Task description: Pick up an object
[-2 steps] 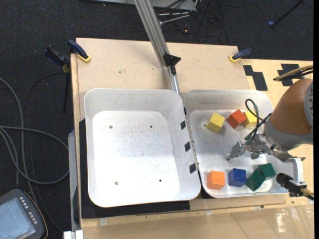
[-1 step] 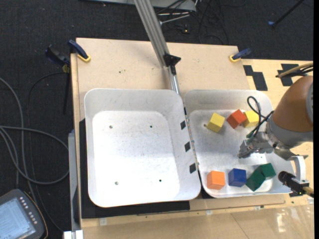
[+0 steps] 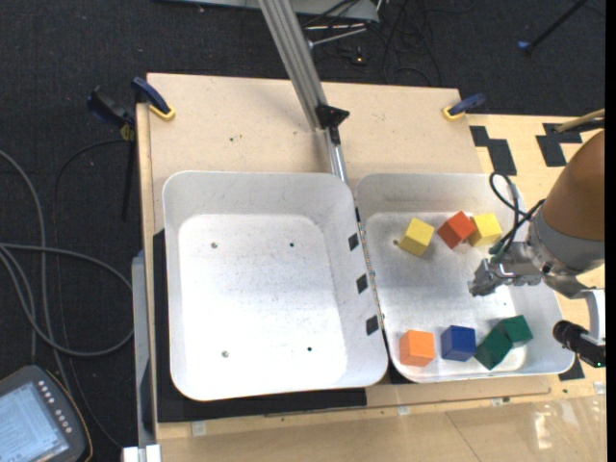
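Note:
The right bin (image 3: 452,277) holds several small blocks. Along its far side lie a yellow cube (image 3: 418,236), a red cube (image 3: 458,228) and a second yellow cube (image 3: 486,227). Along its near side sit an orange cube (image 3: 417,346), a blue cube (image 3: 459,343) and a green block (image 3: 503,341). My gripper (image 3: 486,280) reaches in from the right and hovers over the bin's right middle, between the two rows. It is below the second yellow cube and above the green block. I see no block in it.
The left bin (image 3: 255,277) lies beside the right one, sharing a raised middle rim. A slanted metal pole (image 3: 294,51) runs from the top down to the bins' far junction. Clamps sit at the bench's far corners.

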`<state>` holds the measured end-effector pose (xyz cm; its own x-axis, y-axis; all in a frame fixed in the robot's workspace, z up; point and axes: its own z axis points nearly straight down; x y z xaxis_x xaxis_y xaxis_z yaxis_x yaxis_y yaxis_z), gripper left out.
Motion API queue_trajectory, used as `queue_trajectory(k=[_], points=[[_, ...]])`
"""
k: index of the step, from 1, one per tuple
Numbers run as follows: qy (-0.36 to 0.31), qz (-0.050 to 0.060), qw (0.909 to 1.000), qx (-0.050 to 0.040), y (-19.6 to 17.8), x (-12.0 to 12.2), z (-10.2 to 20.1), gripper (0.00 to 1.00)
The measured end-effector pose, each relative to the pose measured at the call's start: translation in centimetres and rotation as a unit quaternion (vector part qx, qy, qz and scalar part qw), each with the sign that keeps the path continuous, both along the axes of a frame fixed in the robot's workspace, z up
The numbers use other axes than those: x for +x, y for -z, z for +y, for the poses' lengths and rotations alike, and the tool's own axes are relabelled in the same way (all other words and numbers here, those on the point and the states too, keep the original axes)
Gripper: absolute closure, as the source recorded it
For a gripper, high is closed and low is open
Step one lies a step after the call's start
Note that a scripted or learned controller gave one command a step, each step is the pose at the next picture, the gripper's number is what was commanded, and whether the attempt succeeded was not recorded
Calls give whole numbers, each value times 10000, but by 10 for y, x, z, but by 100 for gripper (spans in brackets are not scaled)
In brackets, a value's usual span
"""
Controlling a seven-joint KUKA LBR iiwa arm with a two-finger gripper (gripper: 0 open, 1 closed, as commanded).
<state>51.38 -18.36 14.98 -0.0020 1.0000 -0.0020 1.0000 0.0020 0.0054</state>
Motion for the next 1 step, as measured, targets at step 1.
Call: queue_trajectory(k=[1], points=[[-4,-6,10000,-5,-57,10,-5,100]])
